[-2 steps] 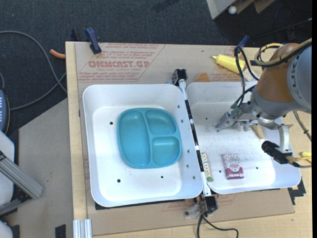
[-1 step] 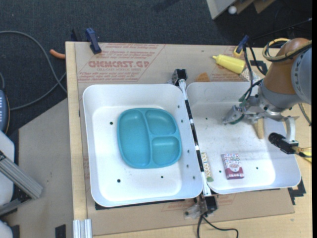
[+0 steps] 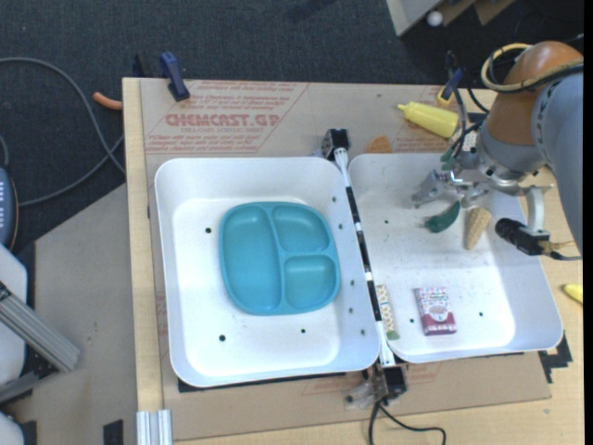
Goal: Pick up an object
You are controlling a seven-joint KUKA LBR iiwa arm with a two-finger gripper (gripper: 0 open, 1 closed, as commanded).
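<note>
Brown board [image 3: 222, 119] is showing me "CHEMCAST GP" in red lettering; gripper [image 3: 443, 191] is hovering in the right bin [image 3: 519, 323], grip state unclear.

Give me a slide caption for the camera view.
Gripper poised over green object in right bin; teal tray in left.

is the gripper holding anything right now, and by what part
Cannot be told. The gripper hangs low in the right bin, right above a green object, but whether its fingers close on it is unclear.
</note>
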